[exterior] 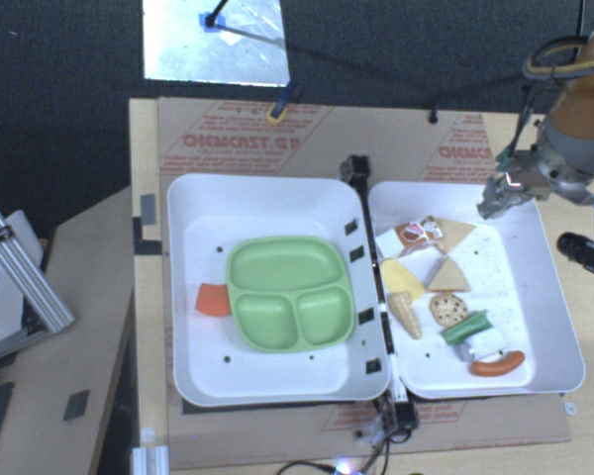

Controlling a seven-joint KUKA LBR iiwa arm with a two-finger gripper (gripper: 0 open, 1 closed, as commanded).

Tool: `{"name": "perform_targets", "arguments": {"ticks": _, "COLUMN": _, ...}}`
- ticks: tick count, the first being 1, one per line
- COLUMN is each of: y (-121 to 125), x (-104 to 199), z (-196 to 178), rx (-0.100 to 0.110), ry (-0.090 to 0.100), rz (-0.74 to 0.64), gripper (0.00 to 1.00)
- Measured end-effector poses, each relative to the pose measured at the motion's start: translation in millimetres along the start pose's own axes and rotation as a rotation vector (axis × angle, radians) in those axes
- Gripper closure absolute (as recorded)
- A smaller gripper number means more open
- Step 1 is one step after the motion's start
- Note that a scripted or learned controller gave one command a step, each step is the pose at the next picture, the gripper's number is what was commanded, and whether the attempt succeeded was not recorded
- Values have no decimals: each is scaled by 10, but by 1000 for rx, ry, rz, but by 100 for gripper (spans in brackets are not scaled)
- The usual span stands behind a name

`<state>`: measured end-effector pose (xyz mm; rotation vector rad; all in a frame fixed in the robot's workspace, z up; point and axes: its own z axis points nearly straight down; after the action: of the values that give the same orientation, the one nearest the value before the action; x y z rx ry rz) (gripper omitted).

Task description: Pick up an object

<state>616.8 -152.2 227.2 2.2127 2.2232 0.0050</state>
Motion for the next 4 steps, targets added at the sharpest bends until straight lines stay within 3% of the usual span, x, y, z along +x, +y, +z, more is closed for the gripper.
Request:
{"name": "perform_targets", "arguments": {"ticks": 2, "y": -470, "x": 961, "z": 97, "rx": 7, "ry": 2, "rz": -3, "gripper": 100}}
{"name": "perform_targets", "arguments": {"ticks": 3, "y": -817, "x": 1343, "z": -74, "rx": 7, "ry": 3, "rz": -4, "gripper": 100}}
{"name": "perform_targets", "arguments": {"ticks": 4, "y": -747, "x": 1432, "z": 62, "rx": 7, "ry": 2, "rz": -2, "gripper": 100}}
